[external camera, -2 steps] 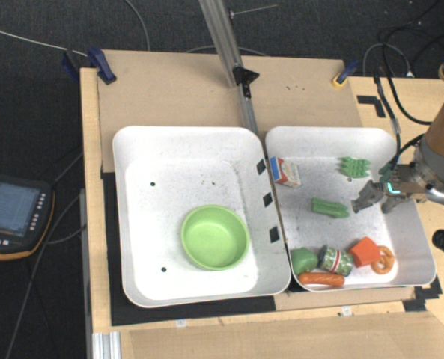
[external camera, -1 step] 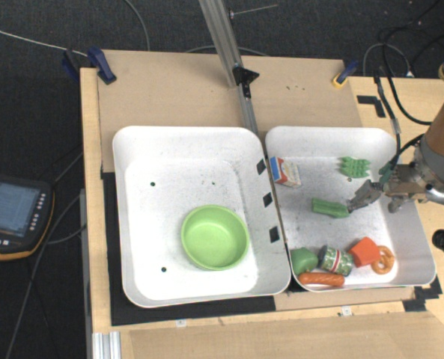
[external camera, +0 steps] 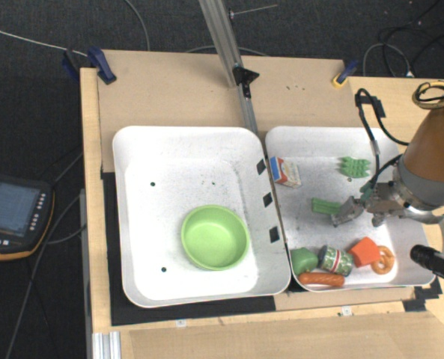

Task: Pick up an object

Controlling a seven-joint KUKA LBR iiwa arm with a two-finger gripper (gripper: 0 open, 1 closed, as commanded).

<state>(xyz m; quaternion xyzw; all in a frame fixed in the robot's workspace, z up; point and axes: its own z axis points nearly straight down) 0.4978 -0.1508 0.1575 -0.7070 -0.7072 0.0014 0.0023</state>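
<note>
Pincer low in right white bin, tips touching flat green plastic piece; spread not discernible. Probably light, stiff, slick; best taken across narrow width. Small red-and-white carton nearby, printing too small to read.

The gripper sits low in the right bin, beside a green block at its 9 o'clock. A green bowl rests in the left bin.
</note>
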